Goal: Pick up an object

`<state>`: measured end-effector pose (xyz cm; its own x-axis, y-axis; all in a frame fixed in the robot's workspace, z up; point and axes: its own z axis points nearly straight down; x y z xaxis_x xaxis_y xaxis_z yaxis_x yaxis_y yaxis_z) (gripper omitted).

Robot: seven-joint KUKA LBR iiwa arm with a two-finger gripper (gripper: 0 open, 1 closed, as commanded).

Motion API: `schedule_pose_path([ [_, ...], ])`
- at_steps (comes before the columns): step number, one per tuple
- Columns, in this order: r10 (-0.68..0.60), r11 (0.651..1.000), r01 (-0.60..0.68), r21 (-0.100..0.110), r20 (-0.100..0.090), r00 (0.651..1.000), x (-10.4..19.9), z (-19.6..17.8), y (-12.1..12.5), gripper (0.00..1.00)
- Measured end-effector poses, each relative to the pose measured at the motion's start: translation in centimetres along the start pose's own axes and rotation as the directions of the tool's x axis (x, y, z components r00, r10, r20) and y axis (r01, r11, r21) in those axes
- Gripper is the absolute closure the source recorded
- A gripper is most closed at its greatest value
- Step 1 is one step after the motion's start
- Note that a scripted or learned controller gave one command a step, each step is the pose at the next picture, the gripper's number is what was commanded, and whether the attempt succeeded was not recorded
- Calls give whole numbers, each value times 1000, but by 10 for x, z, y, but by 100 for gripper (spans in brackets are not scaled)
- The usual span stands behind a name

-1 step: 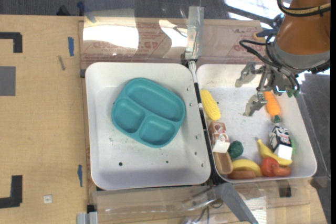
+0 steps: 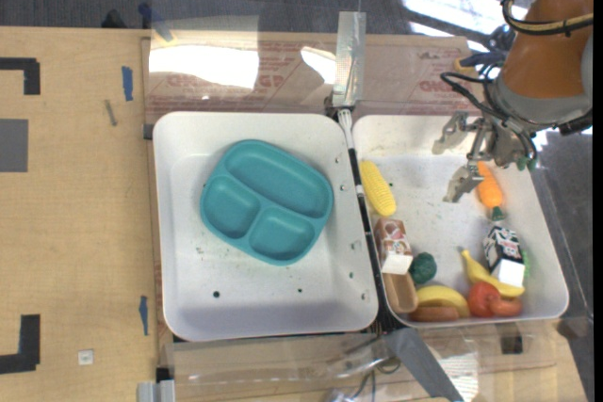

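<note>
Watching the feed from my station, I saw the arm reaching in over the right bin, with the gripper hanging low near the bin's far end. Its fingers were spread apart with nothing between them; one tip hung over bare white floor, the other sat just beside a toy carrot. I judged this to be the approach step, before any grasp.

The carrot lay at a slant near the bin's right wall and looked the likeliest target. Other candidates sat nearer the camera: a corn cob against the divider, a small milk carton, a banana, a tomato and a green piece, crowded together in the near corner. The left bin held a teal divided plate.

The next move, as I read it, called for shifting sideways to straddle the carrot, descending, then closing. A glancing finger could simply roll it away.
</note>
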<state>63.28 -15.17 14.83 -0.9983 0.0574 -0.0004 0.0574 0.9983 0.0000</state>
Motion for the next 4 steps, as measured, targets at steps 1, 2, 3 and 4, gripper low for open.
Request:
schedule_pose_path([
  [1,120,993,-120,-1,9,993,42,59,-21,0],
  [2,48,999,-48,-5,1,999,104,58,-75,0],
  [3,42,999,-42,1,14,999,57,59,-40,0],
  [4,-69,998,69,-6,18,997,124,59,-71,0],
])
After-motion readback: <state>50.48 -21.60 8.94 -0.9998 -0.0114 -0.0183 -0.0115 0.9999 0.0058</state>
